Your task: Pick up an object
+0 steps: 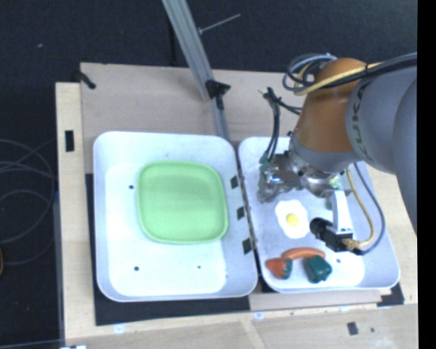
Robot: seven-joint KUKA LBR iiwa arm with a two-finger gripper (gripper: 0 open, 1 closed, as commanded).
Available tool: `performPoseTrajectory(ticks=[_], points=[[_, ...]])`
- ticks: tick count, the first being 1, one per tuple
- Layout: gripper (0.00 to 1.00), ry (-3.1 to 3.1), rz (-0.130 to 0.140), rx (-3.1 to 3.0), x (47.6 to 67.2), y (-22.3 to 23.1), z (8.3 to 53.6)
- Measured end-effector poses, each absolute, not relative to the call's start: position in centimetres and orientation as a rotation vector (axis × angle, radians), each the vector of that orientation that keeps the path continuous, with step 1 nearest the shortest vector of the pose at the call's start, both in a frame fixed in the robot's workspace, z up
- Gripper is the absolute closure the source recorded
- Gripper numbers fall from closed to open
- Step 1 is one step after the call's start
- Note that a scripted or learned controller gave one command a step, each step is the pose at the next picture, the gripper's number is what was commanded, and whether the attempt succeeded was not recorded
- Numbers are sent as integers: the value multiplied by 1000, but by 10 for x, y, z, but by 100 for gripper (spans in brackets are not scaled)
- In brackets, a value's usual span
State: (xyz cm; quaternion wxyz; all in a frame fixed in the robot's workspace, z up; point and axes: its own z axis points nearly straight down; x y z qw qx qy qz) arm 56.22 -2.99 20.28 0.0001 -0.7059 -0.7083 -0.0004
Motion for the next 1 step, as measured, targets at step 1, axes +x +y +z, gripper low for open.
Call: performPoseTrajectory(ticks=[1], points=[[100,-2226,-2,-2216,547,25,203]])
